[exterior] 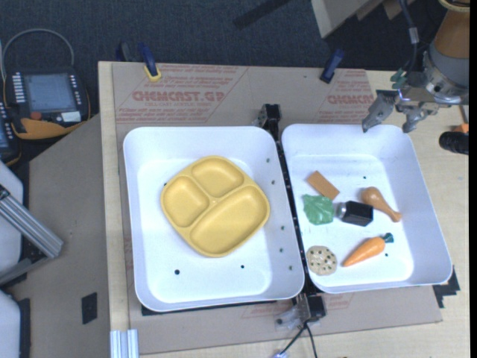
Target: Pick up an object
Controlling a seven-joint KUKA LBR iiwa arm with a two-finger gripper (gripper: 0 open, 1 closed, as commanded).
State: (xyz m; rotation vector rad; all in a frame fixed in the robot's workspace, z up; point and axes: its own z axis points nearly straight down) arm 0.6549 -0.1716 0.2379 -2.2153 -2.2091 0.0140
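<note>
Gripper (pixel 393 120) hangs over the right bin's (pixel 425 222) far rim, fingers spread, holding nothing. Below it the toys cluster toward the near half: carrot (pixel 367 250), cookie (pixel 321 259), drumstick (pixel 381 203), green leaf (pixel 319 209). Bare white floor lies between them and the gripper.

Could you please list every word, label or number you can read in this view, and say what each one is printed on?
"CHEMCAST GP": red print on the brown board under the bins, left part, partly faded.
"CHEMCAST": the same red print repeats on the board's right part, cut off by the right bin; the smaller lines beneath are too blurred to read.
Handheld pendant at the far left: its screen shows content too small to read.
Yellow plate and toy foods: no text.
</note>
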